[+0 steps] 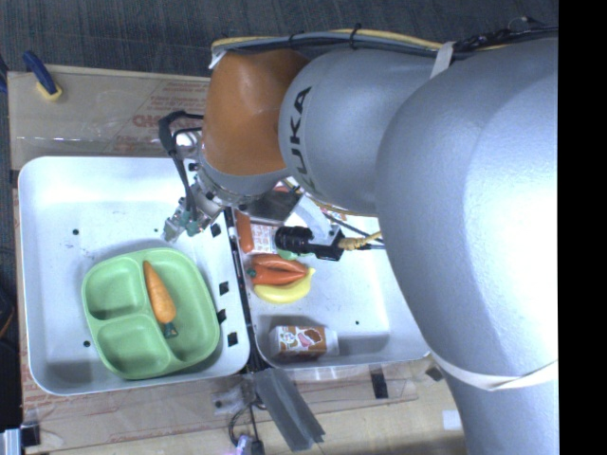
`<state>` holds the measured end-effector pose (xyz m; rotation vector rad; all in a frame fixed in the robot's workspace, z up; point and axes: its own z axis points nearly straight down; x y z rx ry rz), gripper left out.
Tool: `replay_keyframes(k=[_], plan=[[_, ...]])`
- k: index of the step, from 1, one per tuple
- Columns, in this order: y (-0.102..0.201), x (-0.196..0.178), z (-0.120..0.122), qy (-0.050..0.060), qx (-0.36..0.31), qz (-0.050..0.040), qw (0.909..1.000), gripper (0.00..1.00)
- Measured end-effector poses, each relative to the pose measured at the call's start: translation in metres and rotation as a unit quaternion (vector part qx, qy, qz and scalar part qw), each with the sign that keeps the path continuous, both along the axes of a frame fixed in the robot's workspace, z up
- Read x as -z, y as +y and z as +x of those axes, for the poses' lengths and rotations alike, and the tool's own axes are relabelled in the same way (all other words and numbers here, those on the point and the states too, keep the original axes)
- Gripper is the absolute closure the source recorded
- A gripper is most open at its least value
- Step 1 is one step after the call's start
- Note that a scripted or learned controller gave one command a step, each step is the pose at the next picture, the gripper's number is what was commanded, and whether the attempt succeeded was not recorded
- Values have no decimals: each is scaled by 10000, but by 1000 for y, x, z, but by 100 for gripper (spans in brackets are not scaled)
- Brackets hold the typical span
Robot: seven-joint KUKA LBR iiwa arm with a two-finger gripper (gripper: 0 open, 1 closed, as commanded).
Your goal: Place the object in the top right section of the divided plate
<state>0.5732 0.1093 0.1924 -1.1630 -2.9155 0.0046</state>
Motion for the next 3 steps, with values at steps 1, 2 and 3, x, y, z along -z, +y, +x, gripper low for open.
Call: replay_keyframes(k=[1, 2, 3], plan=[[72, -51, 69, -36, -1925, 10, 9813, 100], [110, 95, 48, -5, -991, 5, 9951, 100], [109, 95, 48, -8, -989, 6, 9951, 0]])
